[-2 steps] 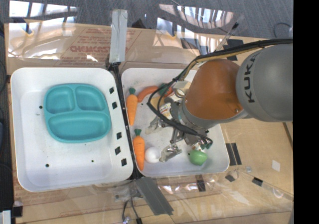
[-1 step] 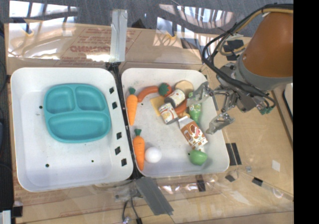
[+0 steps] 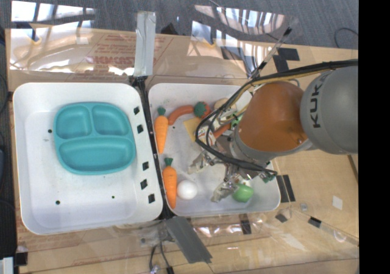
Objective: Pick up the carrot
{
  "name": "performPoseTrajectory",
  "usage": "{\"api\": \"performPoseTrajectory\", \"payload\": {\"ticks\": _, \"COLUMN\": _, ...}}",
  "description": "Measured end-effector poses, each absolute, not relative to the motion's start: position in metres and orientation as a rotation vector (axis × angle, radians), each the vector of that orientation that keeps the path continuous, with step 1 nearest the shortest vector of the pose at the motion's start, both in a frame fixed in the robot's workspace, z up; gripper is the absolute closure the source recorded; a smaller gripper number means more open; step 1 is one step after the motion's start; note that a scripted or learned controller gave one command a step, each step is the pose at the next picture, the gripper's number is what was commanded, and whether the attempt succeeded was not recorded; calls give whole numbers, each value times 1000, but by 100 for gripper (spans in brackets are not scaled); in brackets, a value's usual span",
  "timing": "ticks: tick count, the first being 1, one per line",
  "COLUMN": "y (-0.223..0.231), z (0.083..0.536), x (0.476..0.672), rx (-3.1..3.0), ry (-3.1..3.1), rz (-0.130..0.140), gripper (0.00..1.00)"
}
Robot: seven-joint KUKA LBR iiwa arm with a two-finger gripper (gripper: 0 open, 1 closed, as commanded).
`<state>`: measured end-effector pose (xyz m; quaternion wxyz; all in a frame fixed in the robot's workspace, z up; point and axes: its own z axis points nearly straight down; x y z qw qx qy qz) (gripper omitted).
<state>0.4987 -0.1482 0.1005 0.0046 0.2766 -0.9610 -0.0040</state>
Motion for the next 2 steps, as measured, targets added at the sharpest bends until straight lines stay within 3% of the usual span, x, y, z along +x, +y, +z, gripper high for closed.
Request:
{"api": "performPoseTrajectory", "payload": {"ticks": 1, "y": -208, "z": 264, "x": 511, "rx": 1256, "ry": -2886, "rz": 11, "gripper": 0}}
{"api": "performPoseTrajectory", "payload": {"ticks": 2, "y": -210, "z": 189, "x": 491, "rx": 1027, "ry": -2967, "rz": -4, "gripper": 0}}
